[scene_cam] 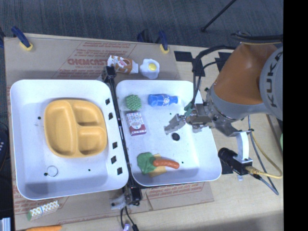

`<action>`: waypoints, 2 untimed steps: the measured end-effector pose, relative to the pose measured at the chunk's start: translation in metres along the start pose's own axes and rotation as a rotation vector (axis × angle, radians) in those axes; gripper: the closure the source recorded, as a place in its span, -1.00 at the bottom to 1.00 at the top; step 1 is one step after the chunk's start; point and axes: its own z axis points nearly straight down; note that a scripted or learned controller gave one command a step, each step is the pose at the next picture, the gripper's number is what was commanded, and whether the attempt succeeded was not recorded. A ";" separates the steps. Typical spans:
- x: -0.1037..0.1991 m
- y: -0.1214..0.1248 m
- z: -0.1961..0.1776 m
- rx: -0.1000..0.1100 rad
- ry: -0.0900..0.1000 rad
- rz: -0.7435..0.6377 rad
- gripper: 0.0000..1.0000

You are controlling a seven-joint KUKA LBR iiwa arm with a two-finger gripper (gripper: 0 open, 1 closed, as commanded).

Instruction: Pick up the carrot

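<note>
From my feed the light is even and fairly bright, coming from overhead, with the white bins [202, 172] close to washed out and soft grey shading along their inner walls. I see a small dark shadow under the gripper [174, 125] on the bin floor. The whole frame is low-res and soft; print on the small packets is unreadable, and the arm's orange band [240, 76] looks blurred.

arm [250, 81]: grey w/ orange band | black "KU" lettering | black cables | silver metal fingers [174, 124]
</note>
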 end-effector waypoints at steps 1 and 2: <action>0.053 -0.008 0.079 0.002 0.000 -0.108 -1.00; 0.119 -0.007 0.079 0.002 0.000 -0.218 -1.00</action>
